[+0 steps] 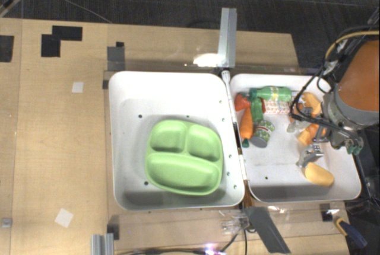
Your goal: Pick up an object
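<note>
Hovering low over the right-hand shallow white plastic bin point(350, 188), the grey two-finger gripper point(310, 157) hung just above and left of a rounded yellow-orange toy food piece point(319, 174), which lay near the bin's front right corner, long axis slanting down to the right. Whether the claw was spread or pressed together could not be told. A green compartment tray point(183, 157) sat in the left bin.

Two bins side by side on tabletop point(53, 147). Left bin point(127, 93): divided tray point(184, 156) lying in middle. Right bin point(279, 179): bottle point(270, 93) along far wall, carrot point(246, 123) near left wall, can point(260, 136) just right of carrot, bread roll point(319, 174) near front right corner.
</note>
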You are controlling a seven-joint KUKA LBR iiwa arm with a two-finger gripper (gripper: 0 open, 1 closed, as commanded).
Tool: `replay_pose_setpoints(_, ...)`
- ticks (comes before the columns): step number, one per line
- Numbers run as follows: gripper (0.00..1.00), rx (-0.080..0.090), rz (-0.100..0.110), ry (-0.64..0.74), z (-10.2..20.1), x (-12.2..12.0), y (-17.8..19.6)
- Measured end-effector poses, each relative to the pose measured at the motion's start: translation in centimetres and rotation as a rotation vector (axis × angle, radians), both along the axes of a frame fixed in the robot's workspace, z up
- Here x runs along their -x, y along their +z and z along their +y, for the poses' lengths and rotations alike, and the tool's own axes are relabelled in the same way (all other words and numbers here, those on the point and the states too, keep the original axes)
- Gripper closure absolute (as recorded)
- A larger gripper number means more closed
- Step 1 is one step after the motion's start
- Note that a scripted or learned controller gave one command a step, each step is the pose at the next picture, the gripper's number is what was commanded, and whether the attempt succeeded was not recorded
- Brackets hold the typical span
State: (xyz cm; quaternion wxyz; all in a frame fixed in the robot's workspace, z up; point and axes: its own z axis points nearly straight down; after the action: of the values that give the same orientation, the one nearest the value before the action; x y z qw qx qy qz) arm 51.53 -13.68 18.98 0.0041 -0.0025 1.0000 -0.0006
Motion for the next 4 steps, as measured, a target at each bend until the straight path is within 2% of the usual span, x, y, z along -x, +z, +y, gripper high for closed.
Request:
replay_pose_setpoints(1, 0.0, 0.005, -0.009, 0.2, -3.5, 1.4, -9.9)
replay_pose_setpoints(2, 0.0, 0.004, -0.013, 0.272, 4.1, 0.9, -9.9)
replay_pose_setpoints(3, 0.0, 0.001, -0.008, 0.167, 4.0, -7.7, -10.0)
replay_pose_setpoints(4, 0.0, 0.007, -0.01, 0.587, 4.1, -4.0, -9.9)
